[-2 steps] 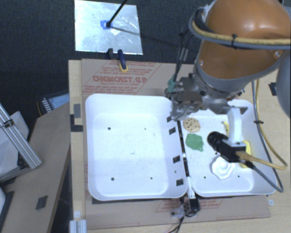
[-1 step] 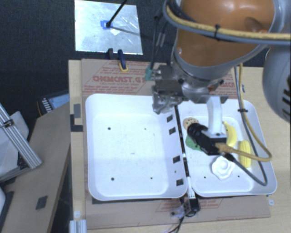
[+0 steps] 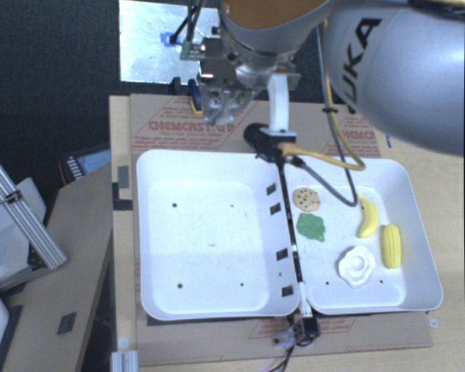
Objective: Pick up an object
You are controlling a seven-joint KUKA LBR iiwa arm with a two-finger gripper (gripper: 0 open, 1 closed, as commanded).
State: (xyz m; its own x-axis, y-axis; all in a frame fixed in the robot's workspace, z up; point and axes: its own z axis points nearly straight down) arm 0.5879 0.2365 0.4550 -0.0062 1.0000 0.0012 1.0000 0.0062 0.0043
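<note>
Objects for picking all sit in the right bin: a round cookie near the divider, a green leafy piece just below it, a yellow banana further right, a corn cob just beside the banana's lower end, and a white fried egg toward the front, close to the corn. None of them touch each other as far as the camera view shows, though the banana and corn come very near. The left bin shows its white floor with a few dark dots and specks. The gripper hangs above the cardboard sheet behind the left bin, well apart from all the objects, and nothing is visible in it; honestly can't tell how it's set, because that spot is a blurry grey mess. The arm fills the top right, grey with its orange band at the top edge. A white bracket drops down next to the gripper to a black fitting at the back rim where the two bins meet, and a yellow cable loops from there across the back of the right bin.
</note>
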